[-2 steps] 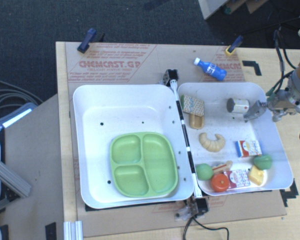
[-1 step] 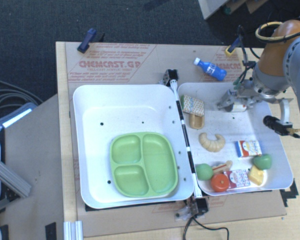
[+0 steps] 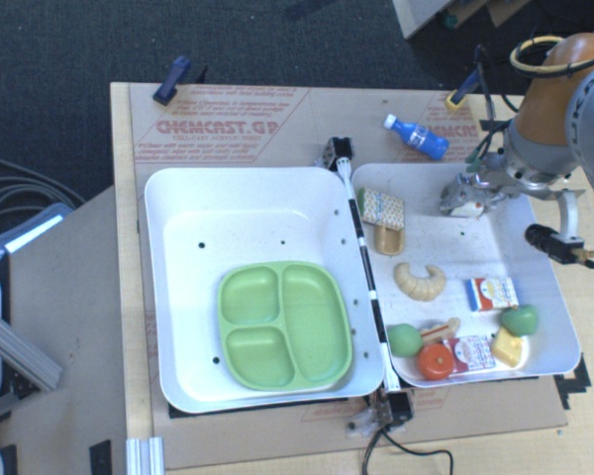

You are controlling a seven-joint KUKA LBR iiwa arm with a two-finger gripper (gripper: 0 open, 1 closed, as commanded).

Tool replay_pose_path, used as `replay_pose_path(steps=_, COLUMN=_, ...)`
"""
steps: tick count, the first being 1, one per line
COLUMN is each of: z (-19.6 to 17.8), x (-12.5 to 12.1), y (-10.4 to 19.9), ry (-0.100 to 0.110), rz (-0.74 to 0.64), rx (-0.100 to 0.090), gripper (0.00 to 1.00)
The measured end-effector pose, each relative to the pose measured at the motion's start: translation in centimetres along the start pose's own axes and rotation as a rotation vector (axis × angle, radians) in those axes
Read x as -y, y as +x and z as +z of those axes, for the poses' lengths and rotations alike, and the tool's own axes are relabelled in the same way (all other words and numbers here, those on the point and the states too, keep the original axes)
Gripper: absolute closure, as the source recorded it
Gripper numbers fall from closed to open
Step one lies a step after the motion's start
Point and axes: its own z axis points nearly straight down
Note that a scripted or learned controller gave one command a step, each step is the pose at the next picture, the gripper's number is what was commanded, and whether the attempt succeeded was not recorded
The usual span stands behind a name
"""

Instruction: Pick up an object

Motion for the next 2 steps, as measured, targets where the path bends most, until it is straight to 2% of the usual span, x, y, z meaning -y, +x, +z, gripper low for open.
replay_pose_path(steps=1, z=0.5, x=-0.8, y=6.8, ry=0.024, rz=0.001, rx=-0.011, gripper=1.0)
replay_pose_path(steps=2, z=-8.3, x=3.9, y=13.4, ry=0.012, rz=0.001, rx=-0.009, gripper=1.0)
